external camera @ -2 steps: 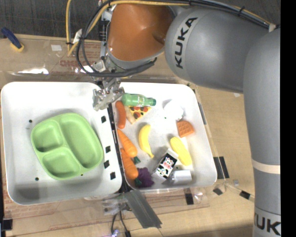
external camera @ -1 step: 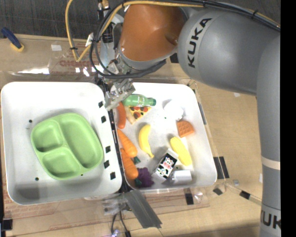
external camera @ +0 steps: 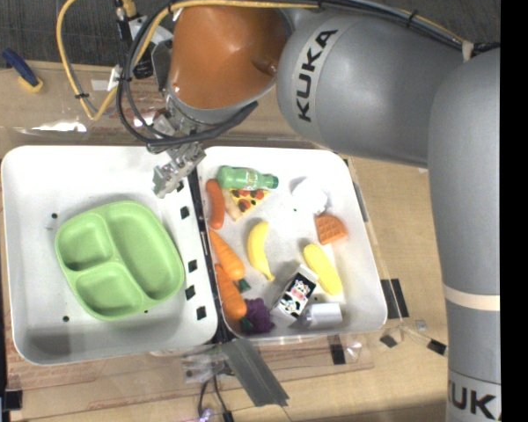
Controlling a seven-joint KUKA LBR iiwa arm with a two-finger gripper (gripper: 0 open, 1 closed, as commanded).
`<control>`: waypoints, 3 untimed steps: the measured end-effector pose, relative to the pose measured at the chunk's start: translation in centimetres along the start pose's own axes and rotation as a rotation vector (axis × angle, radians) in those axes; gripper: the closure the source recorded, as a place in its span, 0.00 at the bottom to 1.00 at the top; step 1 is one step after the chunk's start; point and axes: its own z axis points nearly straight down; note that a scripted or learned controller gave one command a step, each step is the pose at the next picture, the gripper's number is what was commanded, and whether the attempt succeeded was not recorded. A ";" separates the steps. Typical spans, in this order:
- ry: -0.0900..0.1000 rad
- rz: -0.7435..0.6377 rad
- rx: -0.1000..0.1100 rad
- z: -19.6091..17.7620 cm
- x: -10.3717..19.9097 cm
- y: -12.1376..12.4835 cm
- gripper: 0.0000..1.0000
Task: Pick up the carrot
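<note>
Gripper poised above the divide between the bins

Seen from overhead, the grey arm swept in from the right across the top of the frame, its orange band above the wrist. The gripper hung over the upper end of the wall between the two bins; whether it was open or closed could not be told, and nothing showed in it. The carrot lay in the right bin along its left wall, well below the gripper, between a sausage and a banana. The left bin held a green divided plate. Both bins sat on a wooden bench, yellow cable looping behind.
</note>
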 end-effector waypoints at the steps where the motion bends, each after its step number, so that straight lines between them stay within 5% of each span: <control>1: 0.000 -0.159 0.000 -0.5 -3.9 -2.0 1.00; 2: -0.001 -0.127 -0.002 -2.8 -11.2 -5.7 1.00; 3: 0.001 0.173 -0.007 7.5 -11.1 -5.7 1.00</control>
